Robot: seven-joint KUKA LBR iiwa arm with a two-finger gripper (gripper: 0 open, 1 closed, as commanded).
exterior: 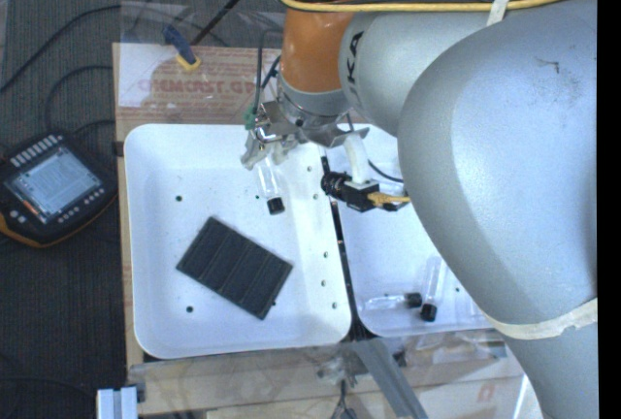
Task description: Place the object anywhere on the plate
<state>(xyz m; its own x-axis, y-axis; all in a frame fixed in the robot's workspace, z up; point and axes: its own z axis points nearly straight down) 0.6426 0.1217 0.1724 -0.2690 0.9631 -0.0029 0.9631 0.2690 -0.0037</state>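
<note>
— So, where is the object right now?

— My gripper [267, 152] hangs over the upper middle of the left bin [155, 213]. A small clear tube [268, 184] with a black cap [275, 206] sits just below it, cap end pointing down the view. The tube's upper end runs in under the gripper, so I cannot tell from this angle whether I am clamped on it or standing released above it.

— And the plate?

— The dark ribbed plate [234, 268] lies flat in the same bin. It is near the tube, down and to the left, and not touching it.

— How do you expect the tube to handle?

— I would judge it very light and stiff, probably thin plastic. Its wall is smooth and round, so it could slip or roll out of a loose pinch. Squeezing too hard might pop it sideways.

— Where would you take hold of it?

— Across the clear barrel near its middle, with the jaws square to its length. The cap end looks the heavier, so a grip far from it would let the tube tilt. The ribs on the plate may help stop it rolling once it is set down.
</note>
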